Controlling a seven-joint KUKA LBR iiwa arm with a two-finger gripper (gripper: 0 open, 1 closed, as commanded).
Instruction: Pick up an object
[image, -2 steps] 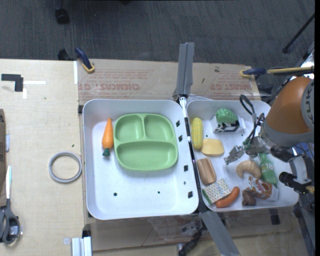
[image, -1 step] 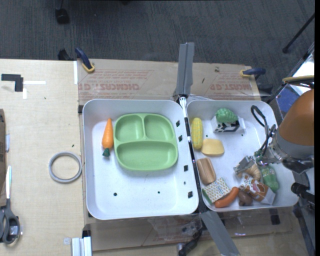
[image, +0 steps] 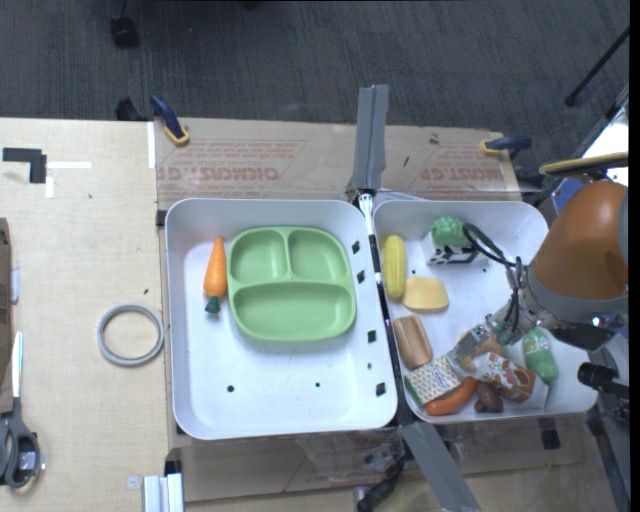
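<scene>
Over the right bin (image: 520, 215), the pincer (image: 487, 338), its state unclear, hung just right of the hot dog bun (image: 412, 341), whose long axis ran near to far.

A light wooden bench (image: 90, 260) carries two shallow white bins side by side, the left bin (image: 190, 380) and the right bin (image: 520, 215), over a sheet of brown printed cardboard (image: 270, 160). A grey tape ring (image: 130, 333) lies left of the bins, and metal scissors (image: 18, 440) lie at the bench's left edge.
</scene>
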